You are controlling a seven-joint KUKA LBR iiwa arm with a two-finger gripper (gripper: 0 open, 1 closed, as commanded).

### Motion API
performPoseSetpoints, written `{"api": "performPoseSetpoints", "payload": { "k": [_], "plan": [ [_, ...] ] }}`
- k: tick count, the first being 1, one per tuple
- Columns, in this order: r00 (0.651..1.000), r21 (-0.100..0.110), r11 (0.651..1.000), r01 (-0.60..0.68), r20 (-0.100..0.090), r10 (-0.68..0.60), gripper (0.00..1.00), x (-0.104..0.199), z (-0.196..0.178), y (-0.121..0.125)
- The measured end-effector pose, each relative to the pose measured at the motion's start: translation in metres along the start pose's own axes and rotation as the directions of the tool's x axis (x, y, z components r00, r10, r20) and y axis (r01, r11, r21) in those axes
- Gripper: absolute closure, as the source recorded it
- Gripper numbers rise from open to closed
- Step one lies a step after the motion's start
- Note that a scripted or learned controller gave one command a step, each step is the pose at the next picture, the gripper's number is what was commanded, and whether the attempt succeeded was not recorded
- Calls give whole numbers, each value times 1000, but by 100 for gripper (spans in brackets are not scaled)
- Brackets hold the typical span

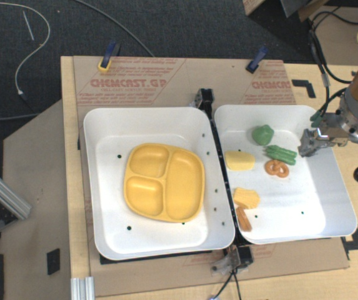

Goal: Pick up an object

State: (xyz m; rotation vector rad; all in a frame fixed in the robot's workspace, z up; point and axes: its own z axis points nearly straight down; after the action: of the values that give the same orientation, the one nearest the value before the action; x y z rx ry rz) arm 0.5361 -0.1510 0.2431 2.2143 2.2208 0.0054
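Over the right bin (328,195) the gripper (308,144) is seen hovering near the far right corner, just beside the green bean-shaped toy (281,153), and nothing is seen between the fingers; whether they are spread wide or drawn narrow cannot be told from this angle. No object looks to have been lifted yet, so the whole pick is judged to be left. Candidates are laid out in that bin: a green round piece (263,134), an orange pretzel (277,168), a pale yellow block (239,161), a yellow wedge (247,197) and a small orange stick (243,219). A yellow divided plate (164,182) is set in the left bin (104,136). Both bins are carried on a cardboard-covered counter (166,83) held by blue clamps (109,55), with dark carpet (72,17) and a loose white cable (29,61) beyond
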Motion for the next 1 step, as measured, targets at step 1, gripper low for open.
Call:
{"api": "performPoseSetpoints", "payload": {
  "k": [1],
  "plan": [
    [1000,7,1000,4,-5,-4,100,56,-7,-7]
  ]
}}
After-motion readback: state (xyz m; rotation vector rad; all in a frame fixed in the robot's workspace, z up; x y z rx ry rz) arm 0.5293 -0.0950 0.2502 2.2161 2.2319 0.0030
